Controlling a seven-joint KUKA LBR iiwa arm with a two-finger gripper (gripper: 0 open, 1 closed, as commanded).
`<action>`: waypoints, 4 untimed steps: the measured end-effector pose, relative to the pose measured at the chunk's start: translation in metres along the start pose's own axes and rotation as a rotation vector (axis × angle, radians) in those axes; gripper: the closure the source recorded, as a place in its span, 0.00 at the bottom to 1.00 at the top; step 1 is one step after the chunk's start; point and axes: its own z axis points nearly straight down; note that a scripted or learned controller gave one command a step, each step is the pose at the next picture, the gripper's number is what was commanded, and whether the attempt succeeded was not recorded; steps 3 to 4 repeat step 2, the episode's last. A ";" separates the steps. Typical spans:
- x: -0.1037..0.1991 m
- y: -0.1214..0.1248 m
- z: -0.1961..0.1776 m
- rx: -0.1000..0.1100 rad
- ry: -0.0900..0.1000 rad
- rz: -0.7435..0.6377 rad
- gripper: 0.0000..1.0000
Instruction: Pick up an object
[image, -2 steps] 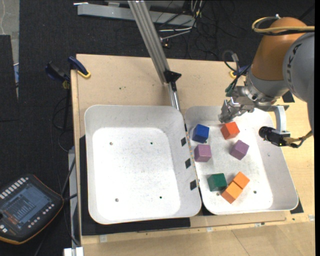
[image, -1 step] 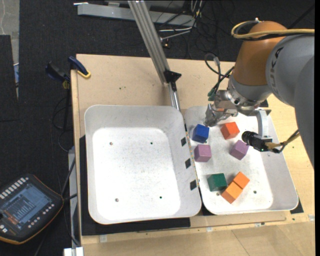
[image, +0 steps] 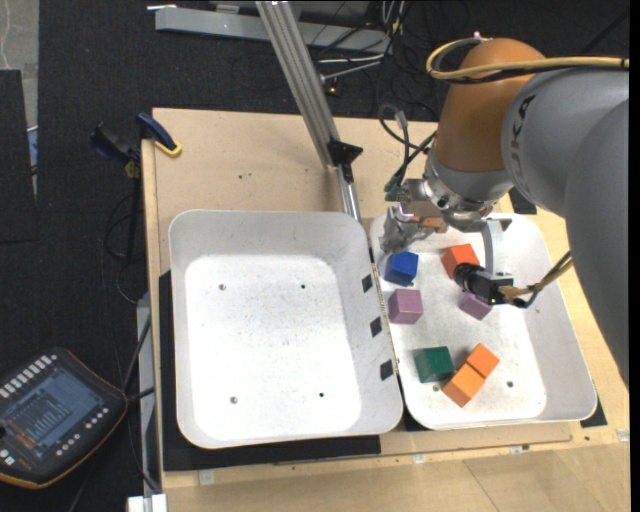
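The grey arm reaches in from the right, orange band uppermost, its hand (image: 403, 232) pointing down.

Two bins sit side by side on the counter (image: 250, 150): the left bin (image: 270, 325) and the right bin (image: 540, 370), their inner rims touching.

All the blocks lie in the right bin. Taking the middle of that bin as the clock's centre, one cube (image: 401, 267) lies at ten o'clock, just below the gripper (image: 405, 232). A second cube (image: 405, 305) sits just in front of it, at nine. Another block (image: 459, 259) lies at twelve, with a further block (image: 477, 304) near it at two. At six, one block (image: 434, 363) sits left of a pair of touching blocks (image: 472, 374).

A handheld pendant (image: 50, 415) lies off the counter, at the left bin's eight o'clock.
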 end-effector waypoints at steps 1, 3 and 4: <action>0.044 -0.018 -0.010 0.000 0.000 0.000 1.00; 0.101 -0.039 -0.016 0.001 0.002 -0.002 1.00; 0.101 -0.039 -0.016 0.001 0.002 -0.002 1.00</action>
